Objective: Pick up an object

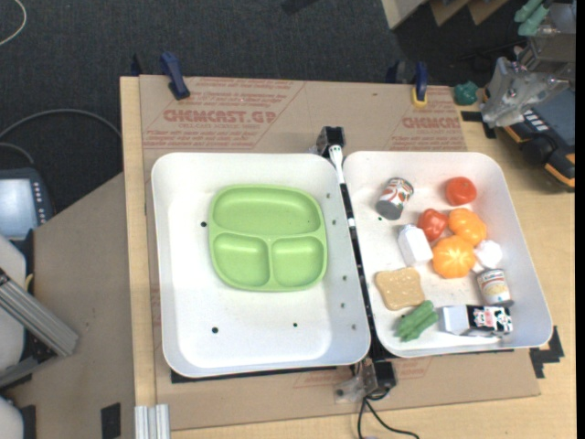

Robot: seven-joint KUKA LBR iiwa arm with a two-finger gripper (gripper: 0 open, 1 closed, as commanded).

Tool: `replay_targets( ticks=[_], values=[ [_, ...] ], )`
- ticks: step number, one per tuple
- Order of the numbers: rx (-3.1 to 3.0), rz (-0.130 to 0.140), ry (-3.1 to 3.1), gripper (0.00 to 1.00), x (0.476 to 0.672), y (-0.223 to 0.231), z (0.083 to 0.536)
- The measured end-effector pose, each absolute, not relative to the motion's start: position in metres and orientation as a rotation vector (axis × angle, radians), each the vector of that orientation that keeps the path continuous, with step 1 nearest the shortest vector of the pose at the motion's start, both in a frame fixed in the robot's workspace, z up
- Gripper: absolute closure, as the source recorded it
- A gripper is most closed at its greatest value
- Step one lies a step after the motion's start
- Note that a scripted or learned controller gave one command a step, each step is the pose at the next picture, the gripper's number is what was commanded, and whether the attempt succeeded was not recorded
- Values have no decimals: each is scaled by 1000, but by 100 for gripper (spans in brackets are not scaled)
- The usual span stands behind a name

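Note:
The right white bin (pixel 521 213) holds several small objects. A small tin (pixel 395 198) lies on its side at the upper left. A red tomato (pixel 461 190) sits near the far wall. Below it cluster a red pepper (pixel 431 222), two orange fruits (pixel 453 258), a white bottle (pixel 414 243) and a small white ball (pixel 491 252). A slice of toast (pixel 400 288), a green vegetable (pixel 417 321), a black-and-white carton (pixel 477 319) and an upright can (pixel 494 286) lie along the near side.
The left white bin (pixel 178 245) bears a green divided plate (pixel 269 238). A black bar (pixel 345 222) runs between the bins. Blue and yellow clamps (pixel 174 73) hold the cardboard base. Grey equipment (pixel 516 85) stands beyond the bench's upper right corner.

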State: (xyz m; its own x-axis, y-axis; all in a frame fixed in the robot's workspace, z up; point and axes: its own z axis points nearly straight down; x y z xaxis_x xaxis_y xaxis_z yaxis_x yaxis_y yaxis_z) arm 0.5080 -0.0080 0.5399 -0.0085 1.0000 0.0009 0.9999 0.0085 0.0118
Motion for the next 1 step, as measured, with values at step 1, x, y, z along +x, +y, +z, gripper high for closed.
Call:
replay_targets(
  ticks=[1],
  values=[
    [2226, -12, 2228, 100, 478, 2, 445]
  ],
)
